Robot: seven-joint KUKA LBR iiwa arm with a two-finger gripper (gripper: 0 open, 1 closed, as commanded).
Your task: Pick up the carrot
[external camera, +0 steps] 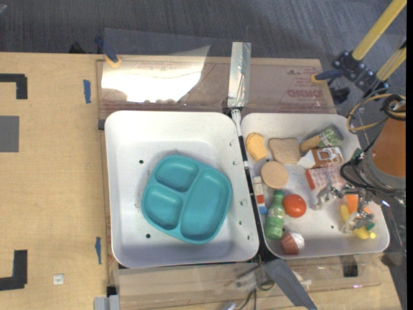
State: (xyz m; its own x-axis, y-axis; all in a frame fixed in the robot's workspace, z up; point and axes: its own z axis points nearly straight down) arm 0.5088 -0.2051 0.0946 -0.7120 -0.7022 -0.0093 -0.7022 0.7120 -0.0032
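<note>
The carrot [350, 205] is a small orange piece with a green top. It lies near the right wall of the right bin [322, 247]. My gripper [339, 192] hangs low over the bin, right at the carrot's upper left, and its grey metal parts overlap the carrot's upper end. The arm's orange band [393, 148] rises at the right edge of the view. I cannot see whether the carrot is held.
The right bin also holds a red tomato [295, 206], a green bottle [275, 217], a yellow fruit [256, 146], bread slices [284, 149], a small carton [324, 163] and a yellow piece [366, 234]. A teal divided plate [187, 199] lies in the left bin [122, 173].
</note>
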